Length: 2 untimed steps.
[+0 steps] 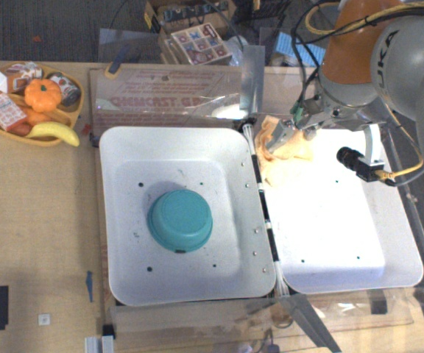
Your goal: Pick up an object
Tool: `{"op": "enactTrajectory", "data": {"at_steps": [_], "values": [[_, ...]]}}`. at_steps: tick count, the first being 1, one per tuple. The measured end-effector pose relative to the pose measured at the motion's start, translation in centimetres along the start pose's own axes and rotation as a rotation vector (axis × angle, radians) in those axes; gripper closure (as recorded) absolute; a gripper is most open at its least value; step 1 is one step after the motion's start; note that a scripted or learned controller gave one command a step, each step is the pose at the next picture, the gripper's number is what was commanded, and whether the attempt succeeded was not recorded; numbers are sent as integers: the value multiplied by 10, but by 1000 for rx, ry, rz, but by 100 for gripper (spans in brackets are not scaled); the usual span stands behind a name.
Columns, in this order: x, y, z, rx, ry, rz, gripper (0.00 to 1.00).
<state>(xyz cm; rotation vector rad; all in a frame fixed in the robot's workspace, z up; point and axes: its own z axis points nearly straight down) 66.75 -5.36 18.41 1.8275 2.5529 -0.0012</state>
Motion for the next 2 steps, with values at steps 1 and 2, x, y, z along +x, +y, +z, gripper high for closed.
{"op": "enactTrajectory", "data": {"at_steps": [1,2], "values": [[-28,-9,0,-1,0,83,0],[-54,-19,91,4,8,-173,0]]}}
